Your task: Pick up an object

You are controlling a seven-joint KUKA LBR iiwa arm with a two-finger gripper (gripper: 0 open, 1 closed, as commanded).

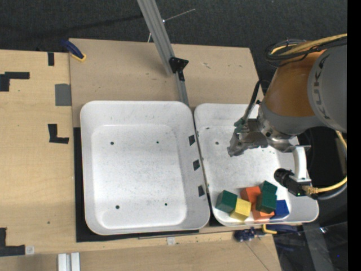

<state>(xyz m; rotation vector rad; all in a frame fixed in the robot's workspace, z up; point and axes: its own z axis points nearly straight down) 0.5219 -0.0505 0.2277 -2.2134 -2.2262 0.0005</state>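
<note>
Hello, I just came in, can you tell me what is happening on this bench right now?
A grey KUKA arm with an orange band reaches in from the right over the right white bin. Its gripper hangs above the bare middle of that bin, with nothing seen between its fingers. The coloured blocks, green, yellow, orange and blue, lie clustered in the bin's near corner, apart from the gripper. The left white bin sits beside it. No object has been picked up yet.

Blocks (252, 202) lie clustered in the right bin's (217, 129) near corner, beside the left bin (90, 151).
</note>
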